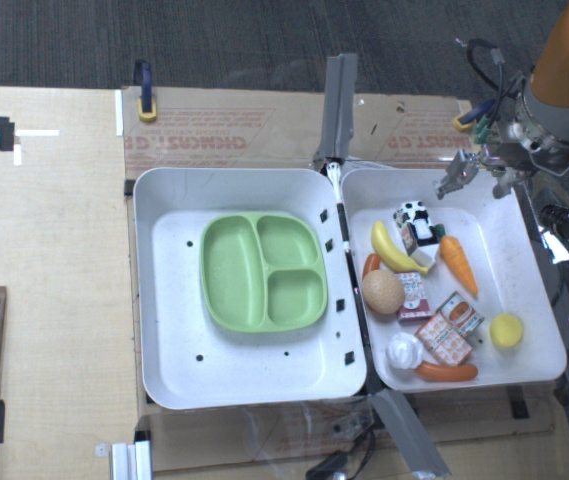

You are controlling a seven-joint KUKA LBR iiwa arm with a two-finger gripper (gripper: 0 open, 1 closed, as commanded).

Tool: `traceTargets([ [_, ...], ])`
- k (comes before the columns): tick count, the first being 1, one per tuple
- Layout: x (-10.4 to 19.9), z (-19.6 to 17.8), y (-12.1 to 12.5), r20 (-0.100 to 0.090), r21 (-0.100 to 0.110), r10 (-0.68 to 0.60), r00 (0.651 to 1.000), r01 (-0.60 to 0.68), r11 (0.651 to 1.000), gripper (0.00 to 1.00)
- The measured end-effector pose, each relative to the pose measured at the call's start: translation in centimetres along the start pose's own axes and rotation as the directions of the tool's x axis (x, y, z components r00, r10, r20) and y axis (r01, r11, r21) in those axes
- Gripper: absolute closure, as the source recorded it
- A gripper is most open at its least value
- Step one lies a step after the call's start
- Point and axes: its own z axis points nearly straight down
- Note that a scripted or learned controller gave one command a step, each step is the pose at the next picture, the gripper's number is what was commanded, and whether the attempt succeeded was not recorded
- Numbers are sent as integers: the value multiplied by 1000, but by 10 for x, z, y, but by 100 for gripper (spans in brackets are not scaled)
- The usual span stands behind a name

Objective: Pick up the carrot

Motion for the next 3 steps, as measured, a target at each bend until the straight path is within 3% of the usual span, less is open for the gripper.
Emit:
traceTargets([
  [1,-53,129,-29,-1,2,301,954,-301,954,0],
  [2,-61,150,-42,-2,-17,206,979,-206,979,0],
  [3,-62,140,-42,0,-18,208,978,-208,978,100],
])
